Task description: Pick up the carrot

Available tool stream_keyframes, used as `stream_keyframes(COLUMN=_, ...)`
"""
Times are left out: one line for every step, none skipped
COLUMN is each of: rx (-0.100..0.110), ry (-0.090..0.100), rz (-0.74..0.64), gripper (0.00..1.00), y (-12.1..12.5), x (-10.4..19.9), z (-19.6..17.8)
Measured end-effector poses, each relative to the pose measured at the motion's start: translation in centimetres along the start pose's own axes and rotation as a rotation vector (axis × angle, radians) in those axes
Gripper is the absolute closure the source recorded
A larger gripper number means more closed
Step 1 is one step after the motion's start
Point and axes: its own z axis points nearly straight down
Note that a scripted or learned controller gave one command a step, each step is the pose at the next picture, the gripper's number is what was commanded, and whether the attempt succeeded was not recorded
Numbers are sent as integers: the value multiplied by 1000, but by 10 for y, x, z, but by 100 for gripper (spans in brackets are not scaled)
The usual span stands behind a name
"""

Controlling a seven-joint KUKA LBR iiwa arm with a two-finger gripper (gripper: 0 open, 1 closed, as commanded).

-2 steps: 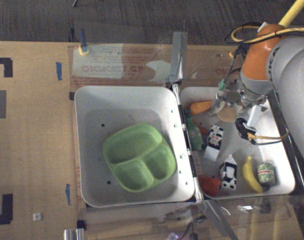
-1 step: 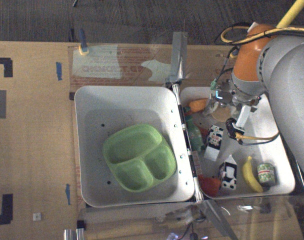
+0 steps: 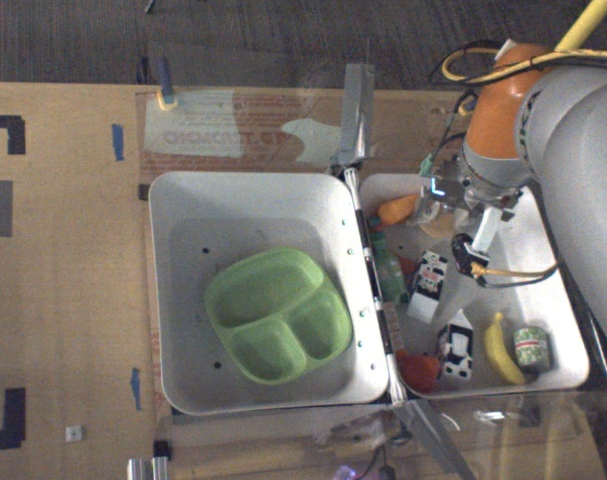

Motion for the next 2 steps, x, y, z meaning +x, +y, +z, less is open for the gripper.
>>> stream_keyframes(rx=-23, ry=25, rz=109, gripper=100, y=-7, x=51, z=-91)
stream_keyframes(rx=-22, ry=25, rz=137, gripper=100, y=-5, x=37, z=-128)
